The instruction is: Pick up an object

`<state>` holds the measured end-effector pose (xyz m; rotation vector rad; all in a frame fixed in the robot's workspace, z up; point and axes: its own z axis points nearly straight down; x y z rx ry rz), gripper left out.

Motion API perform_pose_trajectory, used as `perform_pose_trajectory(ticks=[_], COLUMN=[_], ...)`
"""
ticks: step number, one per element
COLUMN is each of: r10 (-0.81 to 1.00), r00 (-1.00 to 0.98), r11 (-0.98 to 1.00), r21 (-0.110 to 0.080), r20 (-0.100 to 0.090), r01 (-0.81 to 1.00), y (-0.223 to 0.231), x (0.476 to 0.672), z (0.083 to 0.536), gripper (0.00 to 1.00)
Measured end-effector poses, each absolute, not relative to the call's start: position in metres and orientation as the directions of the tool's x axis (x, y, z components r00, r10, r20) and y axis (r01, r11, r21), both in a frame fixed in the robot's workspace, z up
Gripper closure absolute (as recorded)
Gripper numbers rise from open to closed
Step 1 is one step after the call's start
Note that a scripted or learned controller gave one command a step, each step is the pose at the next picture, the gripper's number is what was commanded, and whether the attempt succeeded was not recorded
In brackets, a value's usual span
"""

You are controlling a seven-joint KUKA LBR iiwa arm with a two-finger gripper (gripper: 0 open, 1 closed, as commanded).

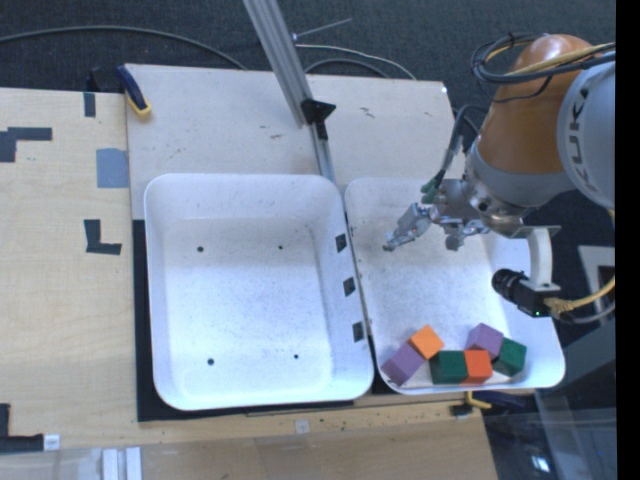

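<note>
From the overhead camera, the claw [404, 233] hangs over the upper part of the right bin [455, 278], holding nothing; I cannot tell how wide it stands. The blocks [455, 355] huddle at the bin's near edge, toward five o'clock from the claw, well apart from it.

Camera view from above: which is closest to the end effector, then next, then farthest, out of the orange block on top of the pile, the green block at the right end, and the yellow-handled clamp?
1. Orange block, below the end effector, right bin.
2. Green block, bin's lower right corner.
3. Yellow-handled clamp, far upper left, outside the bins.
</note>
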<state>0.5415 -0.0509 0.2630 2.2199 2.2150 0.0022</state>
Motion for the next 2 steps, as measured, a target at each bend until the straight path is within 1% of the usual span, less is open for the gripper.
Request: perform_pose_trajectory(ticks=[1, 2], r10=[1.000, 1.000], r00=[0.004, -0.005], r11=[-0.004, 0.005], r21=[-0.010, 0.000], r20=[-0.001, 0.001], r01=[1.000, 1.000], y=[-0.081, -0.043], x=[0.519, 0.503], z=[0.188, 0.232], gripper=[0.00, 0.00])
